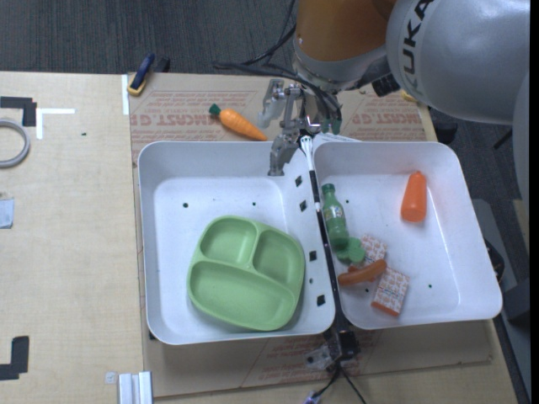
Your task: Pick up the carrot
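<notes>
Cardboard [194, 112] lies under both bins, and on it, behind the left bin's back rim, I see the carrot [238, 123]: orange, with a green stub at its left end, lying flat and slanted, outside either bin. It looks to me like a toy, so I expect it to be light, stiff and a bit slick, with a taper that could squirt out of a pinch near the tip. I'd take it across the thick middle, fingers set square to its long axis.

Moving right, the left bin [168, 175] holds a green tray [246, 273]. At the back, about where the two bins meet, my gripper [289, 146] hangs just right of the carrot and apart from it. I can't tell from this angle whether its fingers are spread or closed, and I see nothing between them, so I judge the pick not yet made.

In the right bin [455, 225] I see a green bottle [333, 217], a small sausage [362, 273], two patterned packets [389, 293] and an orange piece [413, 197] near the back right. That orange piece is blunt, with no green end; I take it for something other than the target and would not let it draw the arm.
</notes>
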Controlling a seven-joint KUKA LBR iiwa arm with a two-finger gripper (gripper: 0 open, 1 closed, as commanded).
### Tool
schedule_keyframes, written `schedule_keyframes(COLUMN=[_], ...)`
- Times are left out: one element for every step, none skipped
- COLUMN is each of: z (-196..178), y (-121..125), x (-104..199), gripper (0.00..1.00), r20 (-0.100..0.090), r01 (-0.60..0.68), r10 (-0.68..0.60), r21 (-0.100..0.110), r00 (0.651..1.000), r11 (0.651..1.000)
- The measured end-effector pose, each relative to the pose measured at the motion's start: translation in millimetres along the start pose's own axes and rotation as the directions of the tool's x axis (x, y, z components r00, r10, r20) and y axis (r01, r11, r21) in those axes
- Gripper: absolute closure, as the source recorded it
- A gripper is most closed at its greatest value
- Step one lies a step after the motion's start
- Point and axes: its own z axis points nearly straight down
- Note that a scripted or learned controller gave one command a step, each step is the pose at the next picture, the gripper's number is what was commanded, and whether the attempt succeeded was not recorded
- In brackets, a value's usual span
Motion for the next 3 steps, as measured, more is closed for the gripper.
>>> schedule_keyframes(z=[-62.6, -114.3, -58.6], y=[-52.4, -137.1, -2.3], x=[-2.5, 0.8, -4.3], gripper=[0.00, 0.00, 0.00], r20=[0.000, 0.001, -0.001], r01=[0.092, 0.150, 0.330], r10=[-0.092, -0.150, -0.330], r21=[0.000, 0.001, -0.001], r00=[0.996, 0.989, 0.944], r11=[0.996, 0.989, 0.944])
